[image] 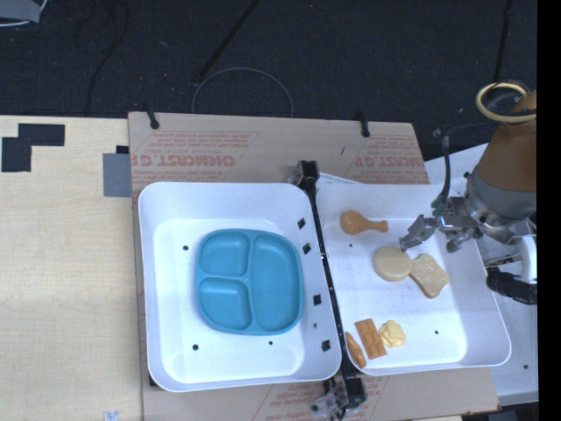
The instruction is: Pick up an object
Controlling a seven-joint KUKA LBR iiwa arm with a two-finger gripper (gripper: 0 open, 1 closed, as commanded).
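Hovering with gripper [431, 233] spread open and empty above the toy bread slice [429, 275] in the right bin [491, 340]; needing to descend and close

A blue three-compartment plastic tray [247, 281] lies in the left white bin [166, 235]; the pincer [427, 232] hovers above the right white bin [478, 340], near a beige bread-shaped toy [429, 275].

Divided tray [246, 281] is lying in the left bin [166, 235]. Drumstick [362, 224], bread slice [429, 275] and fries [369, 338] are sitting in the right bin [473, 340].
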